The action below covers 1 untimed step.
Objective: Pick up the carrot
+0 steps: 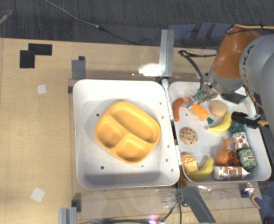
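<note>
The carrot (200,110) is small and orange with a green tip pointing down-right. It lies in the upper part of the right bin (263,169), between a red sausage (178,108) and a beige potato-like piece (217,108). My gripper (199,97) hangs just above the carrot's upper end, close to it or touching it. The grey arm with its orange band (232,55) reaches in from the upper right. I see nothing lifted off the bin floor.
The right bin also holds a cookie (188,135), two bananas (221,124) (203,168), a can (241,140), a carton (230,172) and other toy food. A yellow divided plate (127,130) lies in the left bin (87,171).
</note>
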Each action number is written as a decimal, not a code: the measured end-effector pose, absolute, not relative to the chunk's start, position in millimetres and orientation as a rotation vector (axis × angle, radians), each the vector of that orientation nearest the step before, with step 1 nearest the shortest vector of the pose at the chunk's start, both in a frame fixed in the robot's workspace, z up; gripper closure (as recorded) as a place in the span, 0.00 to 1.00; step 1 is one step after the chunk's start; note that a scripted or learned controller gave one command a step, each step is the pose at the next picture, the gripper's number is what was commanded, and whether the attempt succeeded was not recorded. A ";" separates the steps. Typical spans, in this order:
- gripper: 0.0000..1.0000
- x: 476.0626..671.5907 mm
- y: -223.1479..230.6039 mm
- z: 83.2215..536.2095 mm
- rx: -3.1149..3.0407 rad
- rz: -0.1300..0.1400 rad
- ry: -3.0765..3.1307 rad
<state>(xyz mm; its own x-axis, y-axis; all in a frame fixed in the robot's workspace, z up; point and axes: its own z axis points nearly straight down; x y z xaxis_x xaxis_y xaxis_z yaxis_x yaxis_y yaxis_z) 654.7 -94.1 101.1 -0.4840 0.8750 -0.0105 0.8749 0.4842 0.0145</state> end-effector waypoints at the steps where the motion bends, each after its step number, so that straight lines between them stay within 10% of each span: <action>1: 1.00 671.9 -61.2 190.0 1.827 0.012 2.542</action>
